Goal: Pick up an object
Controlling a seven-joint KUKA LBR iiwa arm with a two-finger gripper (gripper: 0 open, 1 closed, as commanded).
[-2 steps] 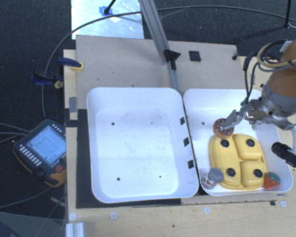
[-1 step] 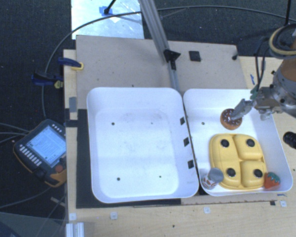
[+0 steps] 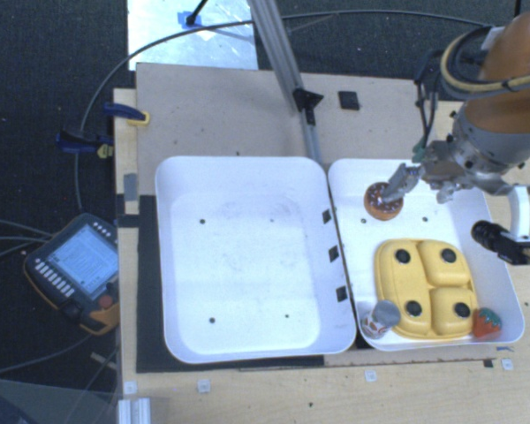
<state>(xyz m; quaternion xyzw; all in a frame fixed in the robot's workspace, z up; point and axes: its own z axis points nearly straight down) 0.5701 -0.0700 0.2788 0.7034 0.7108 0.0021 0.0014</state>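
A pendant (image 3: 75, 268) with a lit screen lies on the floor at far left, cables around it. Next comes the left bin (image 3: 172, 263), a white tray on the bench (image 3: 212, 113). A metal pole (image 3: 278, 47) slants down to the bench just above the seam between the bins.

In the right bin (image 3: 349, 179), near its upper left corner, lies a donut (image 3: 384, 201), brown with a pale ring. The gripper (image 3: 399, 184) is directly over the donut's upper right edge, its grey tip overlapping the donut; whether it touches is unclear, and I cannot tell how far the claw is open or whether it grips anything. Below sits a yellow tray (image 3: 424, 290) with four black-dotted lobes. A grey-topped cup (image 3: 380, 318) lies at the yellow tray's lower left, and a strawberry (image 3: 487, 322) at its lower right. The arm (image 3: 503, 87) reaches in from the upper right.
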